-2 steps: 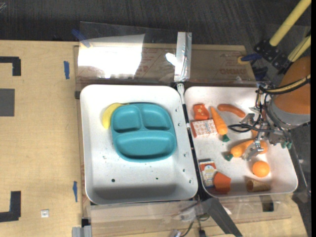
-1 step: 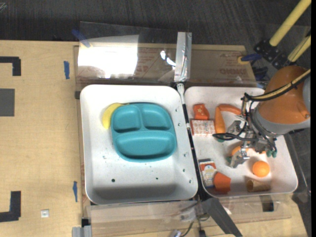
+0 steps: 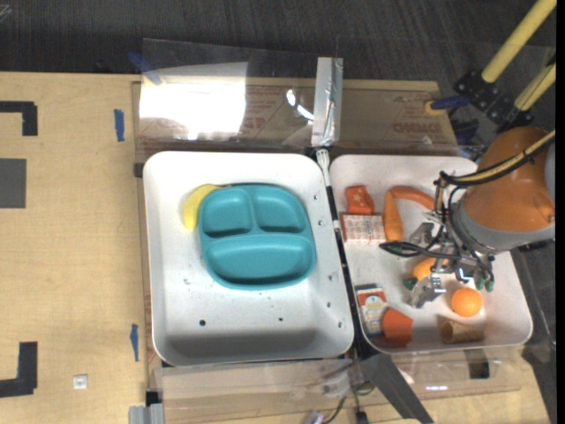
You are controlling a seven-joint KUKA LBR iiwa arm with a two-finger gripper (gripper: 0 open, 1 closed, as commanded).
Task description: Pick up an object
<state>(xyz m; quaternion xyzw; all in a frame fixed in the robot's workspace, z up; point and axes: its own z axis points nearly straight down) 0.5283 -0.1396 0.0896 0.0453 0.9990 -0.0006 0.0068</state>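
— How is the scene lit?
— Even, fairly bright overhead light is seen. Strong glare is thrown off the clear plastic sheet [image 3: 203,109] at eleven o'clock, where detail is washed out.

— Are shadows cast?
— Soft ones only, under the teal tray [image 3: 256,235] and inside the left bin [image 3: 168,254].

— Is sharpness kept?
— Moderately; clutter in the right bin [image 3: 516,325] at four o'clock is rendered soft, and the dark floor at twelve is grainy.

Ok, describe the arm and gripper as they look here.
The arm shows a broad orange band above a grey wrist section, with thin black cables looping across it. Below hangs the gripper, a small cluster of dark and silvery metal parts with thin linkages, over the right bin.
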